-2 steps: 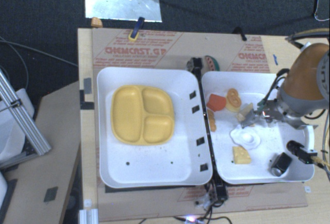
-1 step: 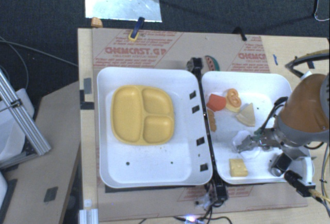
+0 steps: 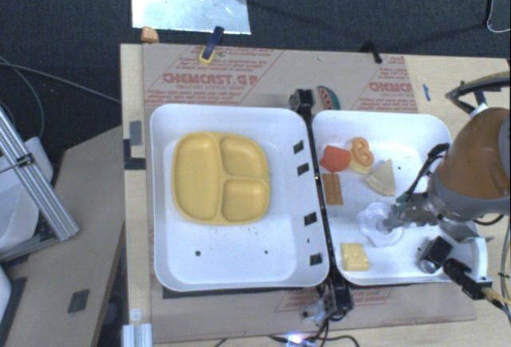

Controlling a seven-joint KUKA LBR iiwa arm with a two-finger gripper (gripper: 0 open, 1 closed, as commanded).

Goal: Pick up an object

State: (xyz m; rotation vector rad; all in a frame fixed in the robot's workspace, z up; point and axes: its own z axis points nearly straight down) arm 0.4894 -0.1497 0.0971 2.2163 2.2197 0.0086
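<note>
Two shallow white bins are set side by side on the table (image 3: pixel 263 74), their inner rims meeting at a black-clipped seam. Left bin (image 3: pixel 168 258): one yellow three-compartment tray (image 3: pixel 221 178), placed upper-centre, with bare floor left along the lower and right edges. Right bin (image 3: pixel 431 126): a red piece (image 3: pixel 336 158) and an orange ring-shaped piece (image 3: pixel 362 151) touching near the upper left; a pale wedge (image 3: pixel 382 177) just below them; a brown waffle-patterned bar (image 3: pixel 333 189) beside the seam; a yellow square block (image 3: pixel 354 256) by the lower rim; a clear crumpled object (image 3: pixel 378 223) at centre. Bare floor is seen along the bin's upper right. The arm (image 3: pixel 477 170) is entered from the right over the right bin's far edge. The pincer (image 3: pixel 393 219) is lowered at the clear object; its opening and any hold cannot be told.
</note>
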